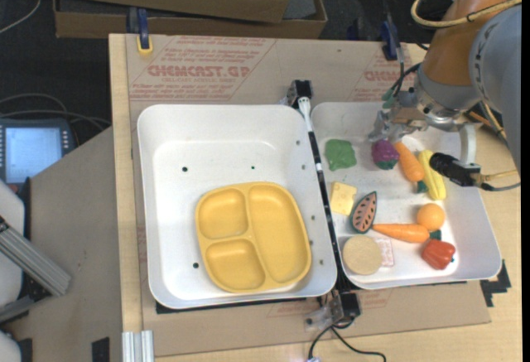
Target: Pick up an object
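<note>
Tool (387, 130) hovered just above the small round purple toy vegetable (383, 153) beside the green plastic leaf (339, 155); its opening was unclear. Light, stiff, probably slippery: grip across its middle.

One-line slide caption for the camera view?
KUKA arm's gripper hovers over toy foods in the right bin, beside a purple piece; yellow tray in the left bin.
</note>
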Tool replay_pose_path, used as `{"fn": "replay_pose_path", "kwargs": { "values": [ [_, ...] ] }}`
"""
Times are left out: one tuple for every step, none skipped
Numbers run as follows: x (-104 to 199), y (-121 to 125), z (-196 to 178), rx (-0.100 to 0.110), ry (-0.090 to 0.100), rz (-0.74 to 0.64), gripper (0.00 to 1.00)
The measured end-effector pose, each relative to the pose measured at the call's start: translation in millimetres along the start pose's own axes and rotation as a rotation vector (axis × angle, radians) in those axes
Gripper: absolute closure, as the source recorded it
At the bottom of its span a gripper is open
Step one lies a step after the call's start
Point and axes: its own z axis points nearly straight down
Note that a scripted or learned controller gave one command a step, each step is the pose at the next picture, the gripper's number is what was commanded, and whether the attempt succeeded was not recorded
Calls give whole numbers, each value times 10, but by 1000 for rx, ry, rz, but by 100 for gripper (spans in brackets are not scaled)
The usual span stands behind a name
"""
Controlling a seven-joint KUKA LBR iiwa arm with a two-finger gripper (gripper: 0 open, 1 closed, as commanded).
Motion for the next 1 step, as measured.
{"fn": "replay_pose_path", "kwargs": {
  "values": [
    [1049, -521, -954, -2, 6, -8, 100]
  ]
}}
